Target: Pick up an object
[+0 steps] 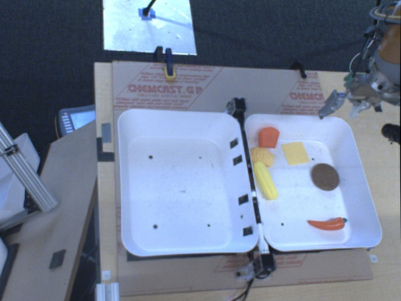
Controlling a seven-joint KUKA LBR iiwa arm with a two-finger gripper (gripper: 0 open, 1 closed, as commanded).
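Observation:
The right bin holds several toy foods. A red-orange block lies at its back left, with a flat yellow square beside it. A yellow lumpy piece and a yellow corn cob lie along the left wall. A brown disc sits mid-right and a red chili pepper lies near the front. My gripper hangs above the bin's back right corner, open, with nothing between its fingers, well apart from every object.
The left bin sits next to the right one, joined by a black hinge strip. Cardboard lies under both. A yellow clamp stands at the back, a shiny metal sheet behind it.

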